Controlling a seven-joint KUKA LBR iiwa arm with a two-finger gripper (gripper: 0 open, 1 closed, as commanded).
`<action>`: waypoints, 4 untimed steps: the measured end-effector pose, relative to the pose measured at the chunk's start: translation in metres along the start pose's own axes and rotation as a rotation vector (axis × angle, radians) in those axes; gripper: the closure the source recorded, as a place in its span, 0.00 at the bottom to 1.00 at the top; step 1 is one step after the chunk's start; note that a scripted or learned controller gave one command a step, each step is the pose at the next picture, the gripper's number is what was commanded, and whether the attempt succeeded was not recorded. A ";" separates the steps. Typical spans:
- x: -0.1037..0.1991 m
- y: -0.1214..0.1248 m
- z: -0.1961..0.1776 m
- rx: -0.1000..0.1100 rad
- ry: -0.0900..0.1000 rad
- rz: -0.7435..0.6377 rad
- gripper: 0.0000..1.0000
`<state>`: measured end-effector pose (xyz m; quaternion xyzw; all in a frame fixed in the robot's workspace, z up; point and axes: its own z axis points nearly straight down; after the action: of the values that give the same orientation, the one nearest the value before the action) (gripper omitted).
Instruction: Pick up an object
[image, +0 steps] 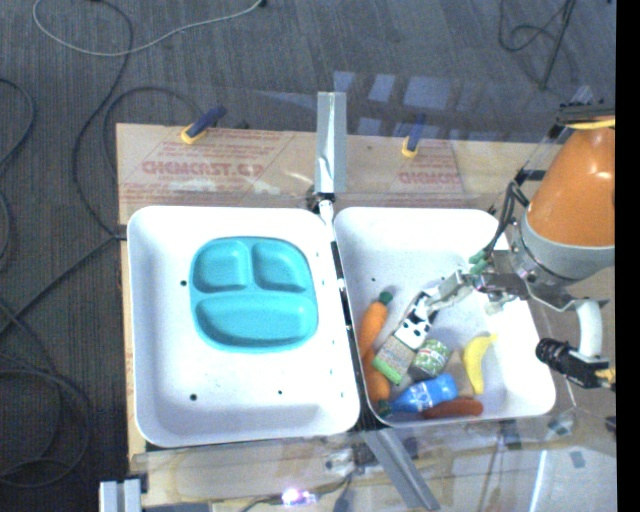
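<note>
Starting at your left, the left bin (160, 400) carries a blue divided plate (255, 293), well apart from anything you need. In the right bin (420, 235), the pile crowds the near left corner: a carrot (372, 325), a small green-labelled box (397, 357), a green can (432, 354), a blue bottle (420, 392), a red pepper (452, 407) and a banana (477, 361). Your claw (428, 303) hovers just above the box; you cannot tell whether it stands wide or narrow. With items touching, expect a finger to land on a neighbour, nudging the box aside or pinching two things and slipping.
</note>
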<state>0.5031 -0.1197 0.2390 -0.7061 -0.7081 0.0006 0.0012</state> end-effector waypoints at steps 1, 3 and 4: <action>-0.039 -0.019 0.034 -0.001 0.000 -0.065 0.00; -0.096 -0.010 0.147 -0.022 0.001 -0.256 0.00; -0.098 -0.009 0.138 -0.024 -0.005 -0.253 1.00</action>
<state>0.4937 -0.2177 0.1009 -0.6110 -0.7916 -0.0064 -0.0090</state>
